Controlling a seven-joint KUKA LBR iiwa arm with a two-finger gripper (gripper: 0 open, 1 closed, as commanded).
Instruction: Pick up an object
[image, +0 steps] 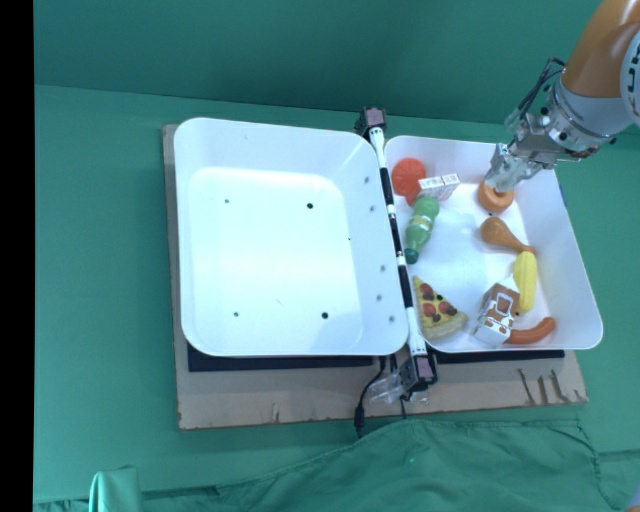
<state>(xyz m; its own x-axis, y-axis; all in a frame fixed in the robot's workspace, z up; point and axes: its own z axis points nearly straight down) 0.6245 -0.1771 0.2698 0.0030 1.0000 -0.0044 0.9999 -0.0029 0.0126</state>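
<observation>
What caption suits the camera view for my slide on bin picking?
KUKA arm's gripper poised over an orange toy in the right bin, among toy foods; left bin alongside.

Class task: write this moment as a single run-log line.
arm: over right bin | claw: on orange ring, hold unclear | other toys: lying in bin | left bin: untouched

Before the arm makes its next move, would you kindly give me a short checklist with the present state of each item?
1. Pincer is over the right bin: ok.
2. It sits right above the orange ring, a possible target: ok.
3. Ring held between the fingers: cannot tell.
4. Ring lies apart from the drumstick and the small box: ok.
5. Other toys stay inside the bin, such as the banana and pizza slice: ok.
</observation>
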